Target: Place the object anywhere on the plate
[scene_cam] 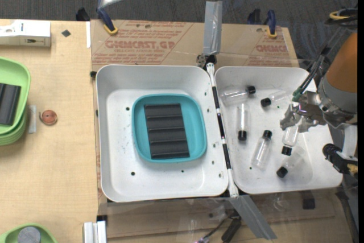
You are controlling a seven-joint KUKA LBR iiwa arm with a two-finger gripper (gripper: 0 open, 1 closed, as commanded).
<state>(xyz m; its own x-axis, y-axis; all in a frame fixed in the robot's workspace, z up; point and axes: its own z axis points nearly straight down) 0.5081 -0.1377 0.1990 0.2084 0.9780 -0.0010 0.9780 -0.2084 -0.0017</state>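
1. Clear plastic vials with black caps are scattered over the right bin (318,176), and the gripper (293,119) sits low among them. Its fingers look closed on one vial (289,139), which hangs just below them, cap end down. It's small and glassy, so I'd call that a probable grip, not a sure one.
2. Slippery tube plus a pinch near one end means it could swing or slide out as the arm moves.
3. Another vial (262,149) lies just left of the fingers and a loose cap (281,172) sits below them. A low exit could knock either one.
4. The teal plate (197,122) is well to the left of the fingers, in the other bin (114,139), with the bin walls between. Cross too low and the dangling vial clips the rim.
5. That plate already carries a ribbed black insert (166,131), so a dropped vial could roll or bounce off.
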